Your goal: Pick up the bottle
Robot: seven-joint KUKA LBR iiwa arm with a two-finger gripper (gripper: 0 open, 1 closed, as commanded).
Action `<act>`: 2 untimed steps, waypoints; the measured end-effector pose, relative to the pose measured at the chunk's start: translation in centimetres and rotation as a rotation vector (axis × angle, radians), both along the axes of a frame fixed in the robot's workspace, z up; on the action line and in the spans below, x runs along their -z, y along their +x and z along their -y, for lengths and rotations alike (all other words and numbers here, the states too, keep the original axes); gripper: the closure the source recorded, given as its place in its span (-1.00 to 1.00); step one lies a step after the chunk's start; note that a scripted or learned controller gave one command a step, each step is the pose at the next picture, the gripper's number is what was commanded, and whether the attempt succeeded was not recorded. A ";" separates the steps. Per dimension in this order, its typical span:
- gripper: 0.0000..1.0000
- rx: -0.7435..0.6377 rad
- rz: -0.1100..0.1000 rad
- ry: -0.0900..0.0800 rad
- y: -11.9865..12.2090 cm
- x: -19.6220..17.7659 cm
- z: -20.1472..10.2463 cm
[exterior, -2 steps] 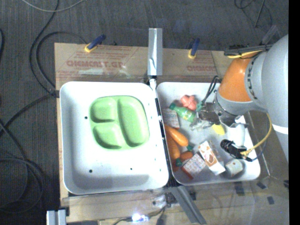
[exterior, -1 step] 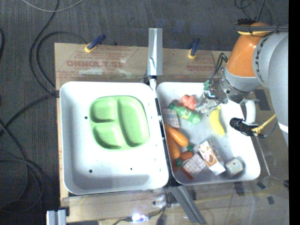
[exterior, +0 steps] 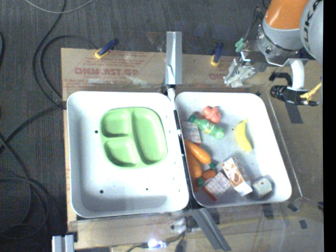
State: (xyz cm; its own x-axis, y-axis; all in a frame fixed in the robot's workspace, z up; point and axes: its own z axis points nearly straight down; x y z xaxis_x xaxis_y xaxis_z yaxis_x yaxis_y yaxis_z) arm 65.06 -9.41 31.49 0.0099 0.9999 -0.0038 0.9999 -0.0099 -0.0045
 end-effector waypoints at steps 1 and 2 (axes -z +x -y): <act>1.00 0.034 -0.002 0.000 -4.2 7.5 -1.1; 1.00 0.074 0.000 0.000 -1.9 1.4 -8.0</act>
